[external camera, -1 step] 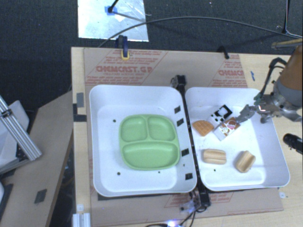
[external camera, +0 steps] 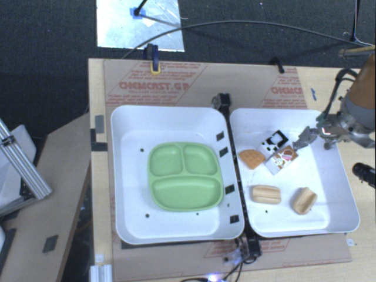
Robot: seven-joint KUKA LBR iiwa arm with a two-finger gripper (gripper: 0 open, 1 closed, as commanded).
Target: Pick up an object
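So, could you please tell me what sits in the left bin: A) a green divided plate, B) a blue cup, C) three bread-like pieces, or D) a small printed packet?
A: the green divided plate lies alone in the left bin, while the food pieces are in the right bin.

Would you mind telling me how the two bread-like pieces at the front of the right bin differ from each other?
The left roll lies lengthwise across the bin, while the right roll sits at a slant. The left roll looks longer and flatter, like a hot dog bun; the right roll looks stubbier and rounder. The left roll is nearer the divider between the bins, the right roll nearer the outer wall. Both are tan, lie apart from the gripper, and rest in the right bin.
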